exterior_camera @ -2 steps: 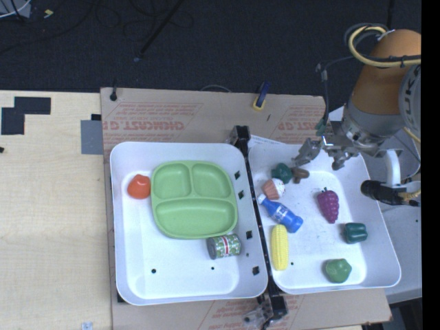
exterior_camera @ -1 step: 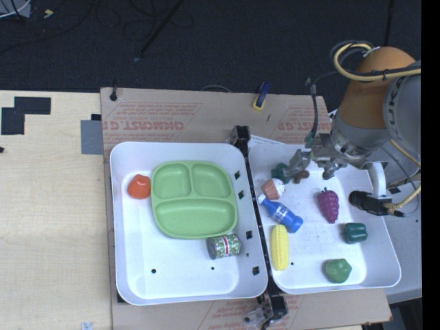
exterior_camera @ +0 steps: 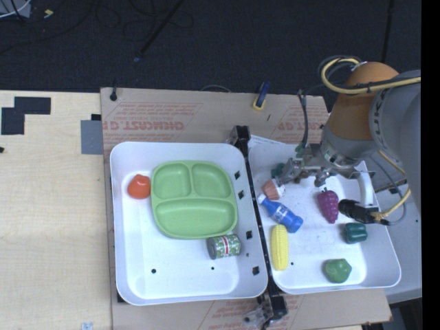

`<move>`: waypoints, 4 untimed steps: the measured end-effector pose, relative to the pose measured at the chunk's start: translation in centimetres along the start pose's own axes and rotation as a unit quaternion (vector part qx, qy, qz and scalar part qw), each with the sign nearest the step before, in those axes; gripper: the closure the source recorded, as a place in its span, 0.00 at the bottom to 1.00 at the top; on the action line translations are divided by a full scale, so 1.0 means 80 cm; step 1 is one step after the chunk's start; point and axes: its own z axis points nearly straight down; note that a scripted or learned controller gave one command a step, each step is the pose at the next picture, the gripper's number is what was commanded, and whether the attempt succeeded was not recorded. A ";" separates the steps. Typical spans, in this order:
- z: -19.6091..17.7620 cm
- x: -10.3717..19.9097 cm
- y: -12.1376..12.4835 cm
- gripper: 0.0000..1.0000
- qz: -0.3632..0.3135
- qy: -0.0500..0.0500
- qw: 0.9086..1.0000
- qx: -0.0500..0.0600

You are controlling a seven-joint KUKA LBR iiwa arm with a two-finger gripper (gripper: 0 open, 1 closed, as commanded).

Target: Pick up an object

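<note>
honestly can't tell the end effector (exterior_camera: 300, 171) grip state, but the pink thing (exterior_camera: 272, 190) just below-left and blue bottle (exterior_camera: 282, 214) sit so close it could nudge both.

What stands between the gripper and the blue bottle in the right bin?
A small pinkish piece lies just below the gripper, touching the top end of the blue bottle. It sits on the short line between them. Nothing else crosses that line; the corn cob lies beyond the bottle, the purple grapes to its right.

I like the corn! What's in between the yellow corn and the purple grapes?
In the camera view, a blue bottle lies between the corn and the grapes, on the right bin's floor.
</note>
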 end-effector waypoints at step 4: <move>-0.106 0.012 0.008 1.00 0.000 0.000 1.000 -0.004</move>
